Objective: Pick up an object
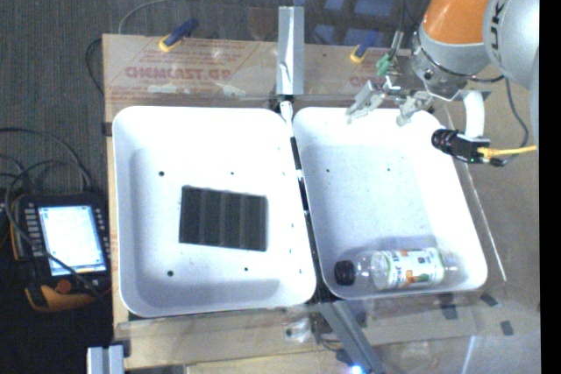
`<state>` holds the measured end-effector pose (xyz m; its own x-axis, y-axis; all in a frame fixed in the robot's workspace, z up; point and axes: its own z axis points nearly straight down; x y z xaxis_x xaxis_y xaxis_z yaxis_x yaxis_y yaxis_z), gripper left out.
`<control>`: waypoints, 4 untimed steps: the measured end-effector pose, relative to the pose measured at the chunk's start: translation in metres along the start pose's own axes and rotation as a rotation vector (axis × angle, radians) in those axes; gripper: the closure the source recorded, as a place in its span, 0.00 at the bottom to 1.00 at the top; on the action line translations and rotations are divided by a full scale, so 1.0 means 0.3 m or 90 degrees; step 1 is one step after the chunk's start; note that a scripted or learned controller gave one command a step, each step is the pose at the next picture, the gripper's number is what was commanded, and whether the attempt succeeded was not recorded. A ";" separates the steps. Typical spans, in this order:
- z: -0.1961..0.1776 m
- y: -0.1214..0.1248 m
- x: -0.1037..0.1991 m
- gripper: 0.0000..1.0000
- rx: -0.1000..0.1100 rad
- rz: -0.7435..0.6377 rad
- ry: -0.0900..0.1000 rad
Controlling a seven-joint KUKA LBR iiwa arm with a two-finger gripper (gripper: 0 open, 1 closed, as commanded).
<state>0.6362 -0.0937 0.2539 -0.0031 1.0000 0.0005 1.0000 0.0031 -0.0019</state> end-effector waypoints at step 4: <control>0.540 -0.494 -0.179 0.00 -0.009 -0.180 -0.005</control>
<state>0.4880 -0.1477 0.0921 -0.2826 0.9592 -0.0089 0.9592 0.2827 0.0113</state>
